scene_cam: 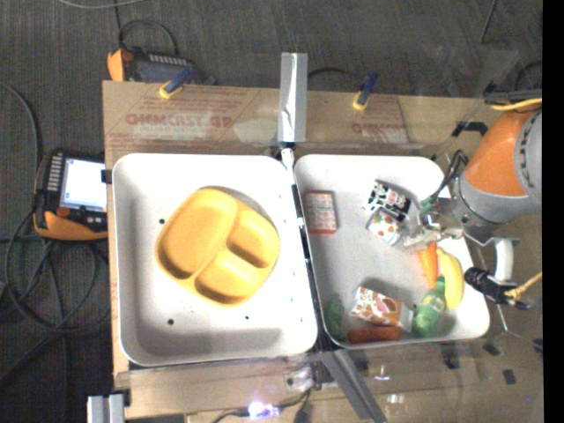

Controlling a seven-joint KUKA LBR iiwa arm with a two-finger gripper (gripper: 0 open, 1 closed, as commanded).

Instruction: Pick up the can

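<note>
Camera view has my gripper [421,233] low over the right bin [345,171], near its far-right side, and from this slant I cannot tell whether it is open or closed; nothing shows as held in it. Just beside it on the left lies a small white and orange package [383,228], and touching that package, towards the bin's back wall, is what I take for the can [389,197], black and white, lying on its side. A carrot [428,263] and a banana [452,280] lie just on the near side of my gripper. I judge the can stiff, smooth-walled and fairly light, likely to roll or slip if nudged. I would close across its round body at mid-length, clear of the package, rather than on the ends
</note>
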